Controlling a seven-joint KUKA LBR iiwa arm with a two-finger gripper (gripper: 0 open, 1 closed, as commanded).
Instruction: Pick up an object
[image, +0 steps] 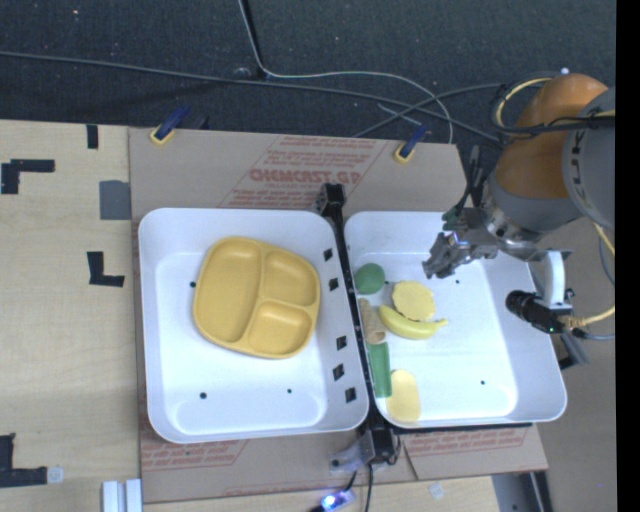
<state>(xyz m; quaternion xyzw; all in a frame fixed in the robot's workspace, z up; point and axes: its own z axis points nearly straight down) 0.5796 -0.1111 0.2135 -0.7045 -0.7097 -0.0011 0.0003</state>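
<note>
Wooden bench (60, 330) under a cardboard sheet (300, 170) (printed red), two white bins (165, 300) side by side.

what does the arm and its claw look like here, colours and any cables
The arm is grey and rounded, with a broad orange band near the wrist. Thin pale cables loop around that band. The claw is small, dark grey metal, on a blocky wrist mount.
</note>
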